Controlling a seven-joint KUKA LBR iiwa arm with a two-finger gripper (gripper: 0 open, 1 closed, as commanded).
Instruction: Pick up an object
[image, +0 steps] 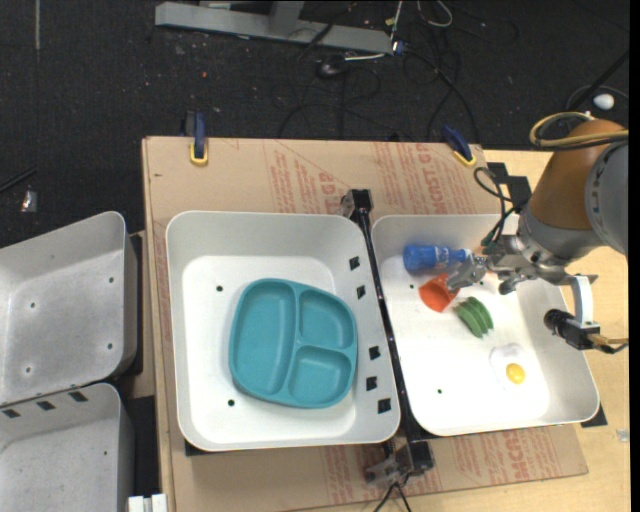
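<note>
Your nearest candidate is the blue bottle-shaped toy (432, 257), lying on its side in the upper left part of the right bin (560, 400), its neck pointing toward the gripper (478, 268). Just below it sits an orange cup-like piece (435, 294), and just beside that, to the right, a green ridged object (475, 315) lies at a slant. Lower in the same bin you have a small yellow item (515, 374) resting beside a pale patch on the floor of the bin, well apart from the other three. The gripper sits over the upper middle of the right bin, close to the neck of the blue toy and just above the orange and green pieces; you cannot tell from this view whether the jaws are wide or narrow, or whether they touch anything. The arm (570, 195) reaches in from the right, its orange band above the wrist. In the left bin (200, 300) a teal divided plate (293, 343) with three compartments lies flat near the middle. Both bins sit side by side on the brown worktop (280, 170), which is held by blue clamps (198, 135) at its far edge.
</note>
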